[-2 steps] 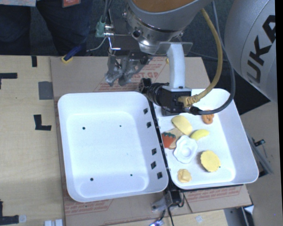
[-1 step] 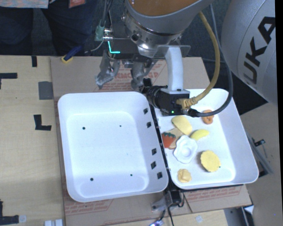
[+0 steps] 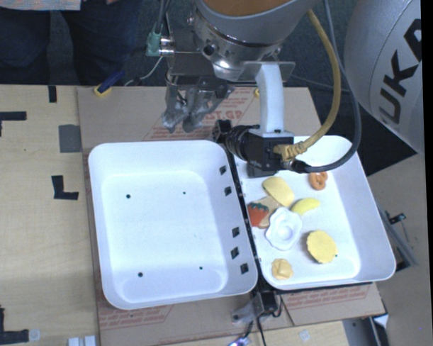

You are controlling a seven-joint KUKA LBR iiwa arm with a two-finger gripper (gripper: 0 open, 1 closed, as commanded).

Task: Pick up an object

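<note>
The toy foods, among them a white fried egg (image 3: pixel 283 229) and a yellow piece (image 3: pixel 321 246), cluster in the right bin (image 3: pixel 371 231), handy for picking. The gripper (image 3: pixel 189 113) hangs at twelve o'clock above the desk (image 3: pixel 34 232); its jaws' spread I cannot tell.

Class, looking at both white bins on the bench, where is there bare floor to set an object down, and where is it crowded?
The left bin offers a bare white floor from wall to wall. The right bin is crowded along its middle: yellow pieces, a white piece and a red piece. Its free patch is the strip along its right wall.
</note>
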